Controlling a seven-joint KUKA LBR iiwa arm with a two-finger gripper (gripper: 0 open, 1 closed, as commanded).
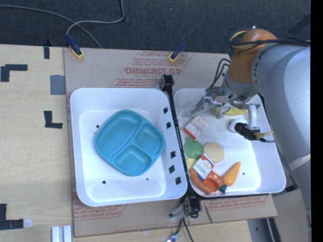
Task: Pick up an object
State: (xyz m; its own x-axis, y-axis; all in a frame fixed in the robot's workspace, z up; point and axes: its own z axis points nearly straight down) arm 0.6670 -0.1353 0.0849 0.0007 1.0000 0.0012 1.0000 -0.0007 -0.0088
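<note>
Toys are crowding the near corner of the right bin (275, 183): an orange carrot (231, 174) is lying on a slant with its tip pointing down toward the near rim, a red-and-white packet (203, 167) is sitting just beside it, and a reddish sausage-like piece (203, 186) is pressing against the near wall. Just behind them a pale round biscuit (213, 151) is touching a green leafy piece (193, 148). Further back, a small red-and-white carton (196, 127) is lying alone near the divider between the bins.

Across the divider, the left bin (86, 185) is carrying a blue divided plate (130, 141), flat and well apart from everything else.

At the far end of the right bin, the gripper (211, 103) is hanging low under the orange band of the arm (282, 84). The fingers are looking spread at a moderate width, with nothing between them. A yellow piece (235, 112) is peeking out right under the wrist, too hidden to name.

Here is the relation that matters: the carton is lying just nearward and slightly left of the fingers, with its long axis running diagonally from the divider toward the bin's middle. It is probably the closest candidate; the heap at the near corner is much further off. A grasp across the carton's short side looks most promising, though its flatness may be making it hard to pinch.

All of this is resting on the cardboard-covered desk (101, 69).
</note>
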